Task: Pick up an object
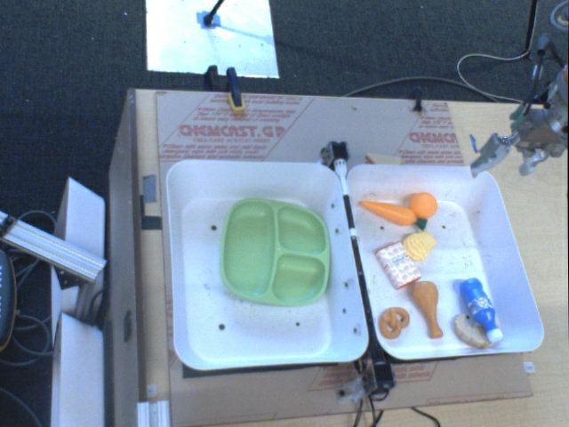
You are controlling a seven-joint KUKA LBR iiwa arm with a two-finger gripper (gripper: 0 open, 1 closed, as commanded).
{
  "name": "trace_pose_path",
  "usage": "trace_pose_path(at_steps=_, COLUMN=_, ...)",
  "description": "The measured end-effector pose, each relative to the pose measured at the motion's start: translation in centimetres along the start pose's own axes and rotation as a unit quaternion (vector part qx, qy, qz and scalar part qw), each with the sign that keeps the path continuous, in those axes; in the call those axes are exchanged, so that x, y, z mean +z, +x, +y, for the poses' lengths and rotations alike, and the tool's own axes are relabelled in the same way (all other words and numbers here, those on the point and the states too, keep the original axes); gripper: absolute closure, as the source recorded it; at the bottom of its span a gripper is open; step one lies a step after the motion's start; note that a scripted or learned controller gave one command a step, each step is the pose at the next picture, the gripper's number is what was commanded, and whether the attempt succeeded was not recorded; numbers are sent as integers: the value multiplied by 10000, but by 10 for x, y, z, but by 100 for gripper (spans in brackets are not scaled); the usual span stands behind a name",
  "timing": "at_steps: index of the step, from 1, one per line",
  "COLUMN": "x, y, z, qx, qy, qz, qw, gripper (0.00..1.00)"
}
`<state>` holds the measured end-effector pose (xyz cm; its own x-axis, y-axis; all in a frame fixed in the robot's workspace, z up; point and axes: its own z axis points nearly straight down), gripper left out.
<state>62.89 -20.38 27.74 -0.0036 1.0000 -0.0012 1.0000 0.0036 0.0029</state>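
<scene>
The end effector (514, 152) hangs at the far right corner of the right bin (526, 265), above its rim and well apart from anything it might pick up. It has hold of nothing; how wide it stands I cannot tell from here, as it is small and blurred.

Everything to pick lies in that right bin: a toy carrot (388, 211) touching an orange ball (424, 205), a small corn cob (419, 245) just beside a red-and-white packet (398, 265), a drumstick (428, 305), a pretzel (391, 322), and a blue bottle (476, 306) resting against a pale cookie-like piece (468, 331) at the near edge. The left bin (191, 265) bears a green divided tray (274, 251).

The crowding looks like the trouble. Coming down on the carrot could nudge the ball away, or catch both and drop one. The bottle is round and could roll out of a pinch, and it sits near the bin's wall, where a descent might clip the rim. The flat packet may give nothing to grip.
</scene>
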Motion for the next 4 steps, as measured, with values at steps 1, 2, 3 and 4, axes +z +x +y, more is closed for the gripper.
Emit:
trace_pose_path(at_steps=1, x=83, y=44, z=-75, qx=10, qy=18, qz=8, qw=10000, gripper=0)
trace_pose_path(at_steps=2, x=170, y=49, z=12, qx=0, qy=-44, qz=-6, qw=10000, gripper=0)
trace_pose_path(at_steps=3, x=192, y=60, z=38, qx=-8, qy=-10, qz=1, qw=10000, gripper=0)
trace_pose_path(at_steps=4, x=193, y=50, z=5, qx=6, qy=5, qz=0, qw=10000, gripper=0)
